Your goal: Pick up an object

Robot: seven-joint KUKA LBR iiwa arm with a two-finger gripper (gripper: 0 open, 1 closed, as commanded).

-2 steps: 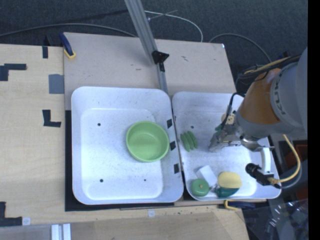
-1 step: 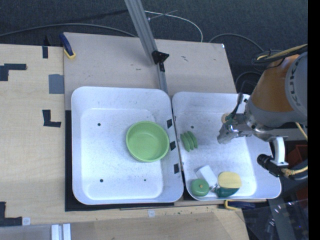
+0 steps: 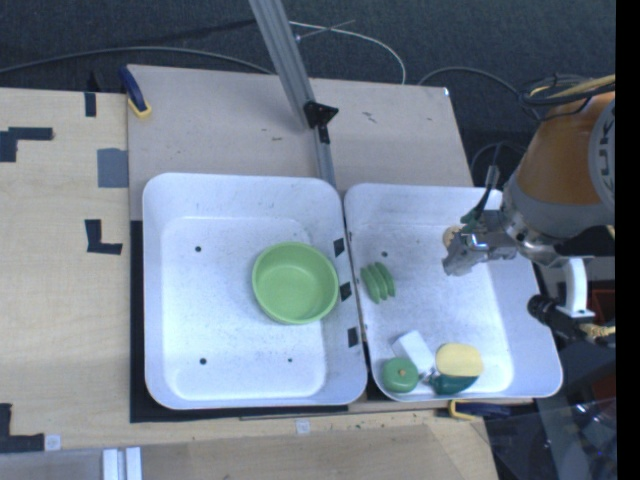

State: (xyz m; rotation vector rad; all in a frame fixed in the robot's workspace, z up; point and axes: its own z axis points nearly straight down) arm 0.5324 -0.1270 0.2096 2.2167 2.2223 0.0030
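The gripper (image 3: 462,251) hangs over the right bin (image 3: 520,318), toward its far right side, and I can't make out how its tips stand; nothing shows in its grasp. Loose things lie apart from it: a green ribbed piece (image 3: 378,281), and a yellow object (image 3: 459,359) by the near wall.

Dark carpet floor (image 3: 430,8), pale wooden bench (image 3: 60,298), loose cables (image 3: 370,43).
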